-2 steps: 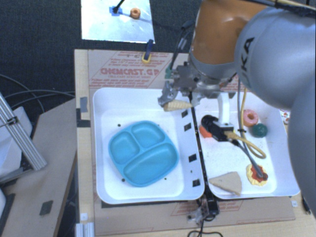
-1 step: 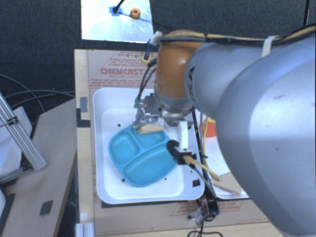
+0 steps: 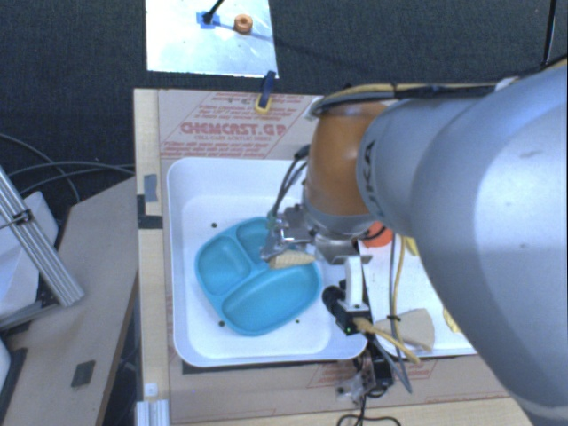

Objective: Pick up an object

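**Reaching for the blue divided plate**

Looking down at the left white bin [image 3: 182,264], I see a blue divided plate [image 3: 257,278] lying flat on its floor, towards the bin's right side. It looks like moulded plastic: light, stiff, and smooth enough to slip, so I would guess a pinch on a raised rim or on one of the ridges between compartments would serve better than any try at the flat bottom. A small tan piece [image 3: 290,260] sits at the plate's upper right edge, just under the gripper [image 3: 282,238]; what it is I cannot make out.

That gripper hangs right over the plate's upper compartments, but from here I cannot tell how it is set, nor whether it has anything.

Both bins rest on a surface [image 3: 222,127] covered with printed cardboard. Grey cables trail at the left, and dark carpet lies beyond.
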Motion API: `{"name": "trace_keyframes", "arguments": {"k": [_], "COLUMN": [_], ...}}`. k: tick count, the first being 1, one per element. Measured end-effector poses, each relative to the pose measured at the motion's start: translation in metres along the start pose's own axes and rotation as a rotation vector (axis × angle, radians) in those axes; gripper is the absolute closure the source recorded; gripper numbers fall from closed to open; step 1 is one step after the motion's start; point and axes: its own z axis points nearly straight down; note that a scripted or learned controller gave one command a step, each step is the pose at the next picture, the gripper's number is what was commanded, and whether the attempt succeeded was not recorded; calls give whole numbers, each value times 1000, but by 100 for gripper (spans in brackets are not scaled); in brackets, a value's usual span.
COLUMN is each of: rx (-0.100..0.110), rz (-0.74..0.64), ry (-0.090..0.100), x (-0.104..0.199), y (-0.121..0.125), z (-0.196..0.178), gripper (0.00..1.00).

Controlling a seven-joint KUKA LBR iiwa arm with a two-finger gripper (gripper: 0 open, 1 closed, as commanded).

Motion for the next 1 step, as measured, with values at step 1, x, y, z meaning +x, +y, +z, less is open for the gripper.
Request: {"name": "trace_keyframes", "arguments": {"k": [1], "rx": [-17], "rz": [-1], "ry": [3], "x": [-18], "y": [20], "z": [-88], "gripper": [100]}}
